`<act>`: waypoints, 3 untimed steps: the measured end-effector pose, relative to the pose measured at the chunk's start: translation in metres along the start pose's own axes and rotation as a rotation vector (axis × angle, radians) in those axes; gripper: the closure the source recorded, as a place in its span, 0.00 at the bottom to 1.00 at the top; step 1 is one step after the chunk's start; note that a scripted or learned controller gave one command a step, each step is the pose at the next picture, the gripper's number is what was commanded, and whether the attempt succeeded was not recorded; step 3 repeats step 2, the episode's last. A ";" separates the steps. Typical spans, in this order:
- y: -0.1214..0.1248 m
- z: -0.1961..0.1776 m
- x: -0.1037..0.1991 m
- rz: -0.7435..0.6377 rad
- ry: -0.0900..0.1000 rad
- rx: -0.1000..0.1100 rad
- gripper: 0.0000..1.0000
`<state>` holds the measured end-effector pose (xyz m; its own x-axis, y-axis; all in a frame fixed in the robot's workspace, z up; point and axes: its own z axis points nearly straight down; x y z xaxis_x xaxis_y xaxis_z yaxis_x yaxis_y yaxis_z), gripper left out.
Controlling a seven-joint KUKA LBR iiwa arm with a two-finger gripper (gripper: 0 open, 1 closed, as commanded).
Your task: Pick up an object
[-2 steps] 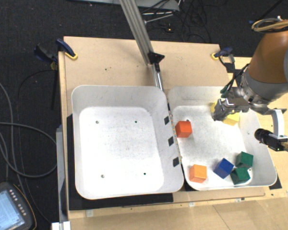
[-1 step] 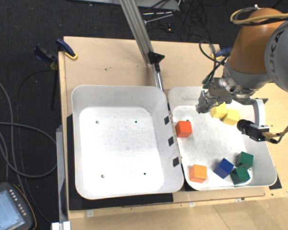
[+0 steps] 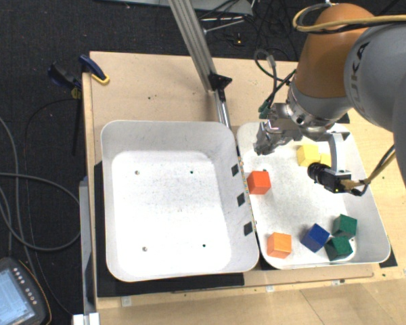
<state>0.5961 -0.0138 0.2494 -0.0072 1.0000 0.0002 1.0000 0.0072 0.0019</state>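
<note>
the tool (image 3: 267,143) hovers over the right bin (image 3: 372,252) above the red-orange cube (image 3: 258,182); its grip state is unclear.

1. Left bin (image 3: 122,141): white, with fine dark speckling across its floor.
2. Right bin (image 3: 365,202): white.
3. Blocks in the right bin:
   - red-orange block (image 3: 258,182), at 9 o'clock in the bin;
   - lighter orange block (image 3: 279,244), at 7 o'clock;
   - yellow block (image 3: 308,155), at 12 o'clock;
   - blue block (image 3: 316,237), at 6 o'clock;
   - two dark green blocks (image 3: 346,225) (image 3: 338,248), at 5 o'clock.
4. Arm (image 3: 386,66): grey, with an orange band (image 3: 328,46).
5. Bench top (image 3: 155,87): pale tan.
6. Clamp (image 3: 88,70), at 10 o'clock on the bench: blue with a yellow tip.
</note>
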 end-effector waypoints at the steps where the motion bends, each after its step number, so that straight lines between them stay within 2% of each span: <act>1: 0.034 -0.001 0.045 0.000 0.001 -0.002 1.00; 2: 0.047 0.010 0.094 0.000 0.001 0.000 1.00; 3: 0.047 0.010 0.094 0.000 0.001 0.000 1.00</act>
